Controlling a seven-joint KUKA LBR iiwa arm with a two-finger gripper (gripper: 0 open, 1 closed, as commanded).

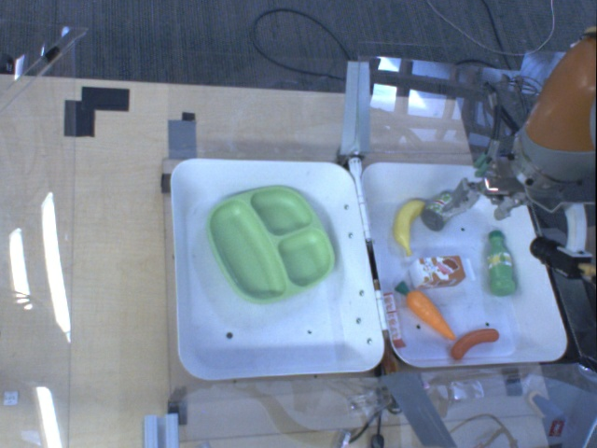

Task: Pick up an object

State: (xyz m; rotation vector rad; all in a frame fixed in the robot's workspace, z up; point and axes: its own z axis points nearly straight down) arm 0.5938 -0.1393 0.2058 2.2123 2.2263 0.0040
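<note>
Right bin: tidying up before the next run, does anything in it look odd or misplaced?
Nothing stands out. The banana, packet, green bottle, carrot and sausage all lie loose and apart inside the right bin.

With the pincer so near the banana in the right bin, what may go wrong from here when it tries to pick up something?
1. The pincer sits right beside the banana, so it may push the fruit aside instead of gripping it.
2. The banana is curved and lies near the bin wall, which leaves little room on that side.
3. The small packet, carrot and green bottle lie close by and may get knocked.
</note>
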